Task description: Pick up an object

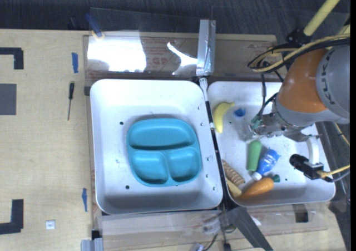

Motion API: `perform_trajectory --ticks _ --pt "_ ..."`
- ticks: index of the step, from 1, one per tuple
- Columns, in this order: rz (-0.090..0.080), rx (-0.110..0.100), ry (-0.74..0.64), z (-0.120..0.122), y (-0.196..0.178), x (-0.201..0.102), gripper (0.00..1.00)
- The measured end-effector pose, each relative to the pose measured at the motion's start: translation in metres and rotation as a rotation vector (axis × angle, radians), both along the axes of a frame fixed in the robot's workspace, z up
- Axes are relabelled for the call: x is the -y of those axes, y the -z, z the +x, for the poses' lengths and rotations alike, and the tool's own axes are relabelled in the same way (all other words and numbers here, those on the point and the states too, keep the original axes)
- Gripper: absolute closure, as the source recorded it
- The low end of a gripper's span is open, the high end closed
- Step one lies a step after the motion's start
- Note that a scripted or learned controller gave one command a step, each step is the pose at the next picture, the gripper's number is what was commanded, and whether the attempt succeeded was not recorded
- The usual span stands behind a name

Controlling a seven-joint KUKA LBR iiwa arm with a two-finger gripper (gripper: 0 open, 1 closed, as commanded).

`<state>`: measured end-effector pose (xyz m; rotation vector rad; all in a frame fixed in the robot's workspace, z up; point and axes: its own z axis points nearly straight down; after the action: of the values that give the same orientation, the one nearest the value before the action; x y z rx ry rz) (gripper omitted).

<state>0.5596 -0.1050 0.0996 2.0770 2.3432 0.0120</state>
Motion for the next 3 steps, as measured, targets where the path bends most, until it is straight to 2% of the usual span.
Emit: perform_trajectory --ticks 1,2,3 --pt "0.001 -0.009 -0.046 -0.001 0.011 0.001 1.0" --pt "0.0 -0.007 -0.046 -0.001 0.012 0.001 0.0" --pt "-0.002 -0.006 -0.187 -0.078 0.012 0.002 0.0"
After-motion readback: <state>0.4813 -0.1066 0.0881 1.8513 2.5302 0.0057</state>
